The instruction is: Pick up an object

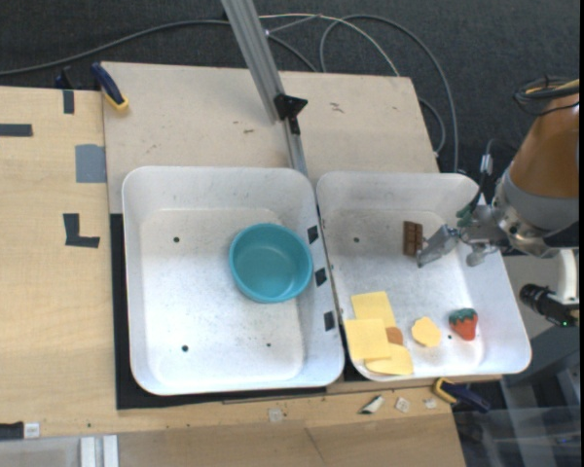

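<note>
My gripper (456, 252) hangs over the right side of the right bin (370, 195), open, with nothing between its fingers. One grey finger (434, 250) reaches down-left and ends just right of a small brown block (413, 237). Toward the bin's front lie flat yellow slices (373, 306), a round yellow piece (426, 333), a tiny brown bit (395, 336) and a red strawberry-like toy (463, 324). A blue bowl (270, 262) sits upright in the middle of the left bin (156, 261).
A slanted metal pole (263, 61) crosses the back of the bench and ends at the wall between the bins. Cables loop behind the right bin. A blue-and-yellow clamp (110, 87) lies at the back left, and small bits lie in front of the right bin.
</note>
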Controlling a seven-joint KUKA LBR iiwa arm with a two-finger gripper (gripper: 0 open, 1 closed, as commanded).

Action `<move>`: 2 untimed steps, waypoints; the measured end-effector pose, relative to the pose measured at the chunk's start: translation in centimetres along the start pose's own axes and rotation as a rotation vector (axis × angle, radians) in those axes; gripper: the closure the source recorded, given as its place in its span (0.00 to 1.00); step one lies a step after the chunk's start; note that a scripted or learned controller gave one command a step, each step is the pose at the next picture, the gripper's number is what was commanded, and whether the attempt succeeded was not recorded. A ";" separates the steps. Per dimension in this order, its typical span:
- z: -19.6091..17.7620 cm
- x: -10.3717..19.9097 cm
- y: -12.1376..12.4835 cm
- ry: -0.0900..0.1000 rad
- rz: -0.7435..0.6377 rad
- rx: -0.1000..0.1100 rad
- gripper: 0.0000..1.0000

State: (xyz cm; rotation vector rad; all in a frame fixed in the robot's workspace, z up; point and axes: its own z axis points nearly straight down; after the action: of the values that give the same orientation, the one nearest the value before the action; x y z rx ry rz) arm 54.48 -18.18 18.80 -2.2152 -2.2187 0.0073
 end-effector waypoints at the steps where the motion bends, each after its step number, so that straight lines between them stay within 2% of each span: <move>1: 4.4 0.1 0.1 0.000 0.000 -0.001 0.00; 2: 9.8 0.2 -0.1 0.000 0.000 -0.001 0.00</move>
State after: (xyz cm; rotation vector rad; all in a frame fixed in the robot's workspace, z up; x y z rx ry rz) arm 54.33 -17.95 8.99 -2.2155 -2.2191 0.0068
